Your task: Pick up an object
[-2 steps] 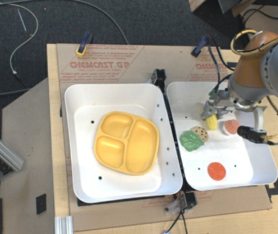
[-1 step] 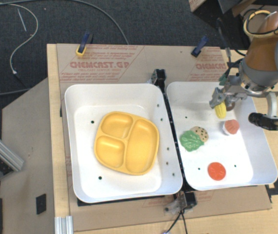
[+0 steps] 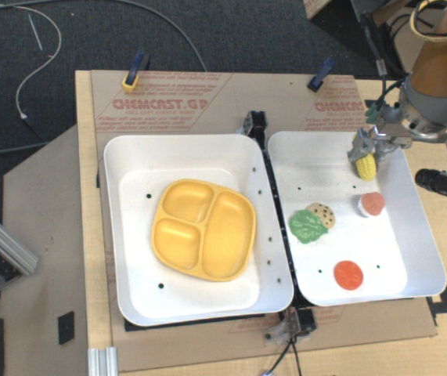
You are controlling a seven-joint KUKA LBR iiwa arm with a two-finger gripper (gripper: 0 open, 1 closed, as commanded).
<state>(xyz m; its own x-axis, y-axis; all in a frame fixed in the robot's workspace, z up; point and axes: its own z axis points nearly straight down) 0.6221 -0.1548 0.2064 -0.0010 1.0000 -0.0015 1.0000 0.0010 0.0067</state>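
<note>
Yellow divided plate [image 3: 204, 229], four toy foods, gripper [image 3: 366, 157]

Bare floor is lying open across the right bin [image 3: 411, 233]'s middle; the green item [image 3: 308, 227], the cookie [image 3: 322, 215] and, seemingly, two tomato pieces [image 3: 349, 275] are crowding the rest.

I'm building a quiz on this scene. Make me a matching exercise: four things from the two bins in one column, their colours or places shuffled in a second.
Things:
1. divided plate
2. leafy toy
3. flat disc
4. corn toy

Matches:
A. orange-red, near the right bin's front
B. yellow, in the left bin
C. right under the tool
D. green, beside a speckled cookie

Pairs: 1-B, 2-D, 3-A, 4-C
</note>
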